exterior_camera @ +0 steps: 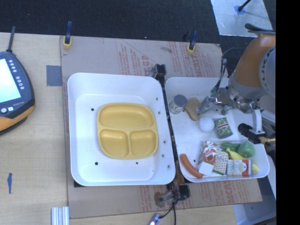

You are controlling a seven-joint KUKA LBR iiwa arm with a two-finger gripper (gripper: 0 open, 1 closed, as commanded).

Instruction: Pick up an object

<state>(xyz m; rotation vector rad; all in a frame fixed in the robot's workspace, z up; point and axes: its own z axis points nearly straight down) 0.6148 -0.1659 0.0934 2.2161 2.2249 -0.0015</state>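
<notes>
The right bin [187, 86] holds several small objects: a grey can [178, 103], a tan wooden piece [192, 108], a white ball [206, 124], a green-labelled can [223, 127], a sausage [191, 166], printed food boxes [214, 158] and green and yellow toy vegetables [240, 150]. My gripper [207, 104] hangs low over the back of this bin, its metal fingers pointing left toward the tan piece and just above the white ball. Nothing shows between the fingers.
The left bin [79, 125] holds a yellow three-compartment tray [127, 129]. A teach pendant [14, 90] lies on the bench at far left. Clamps [191, 41] sit along the cardboard's back edge. The arm's orange band [255, 60] rises over the right bin's right side.
</notes>
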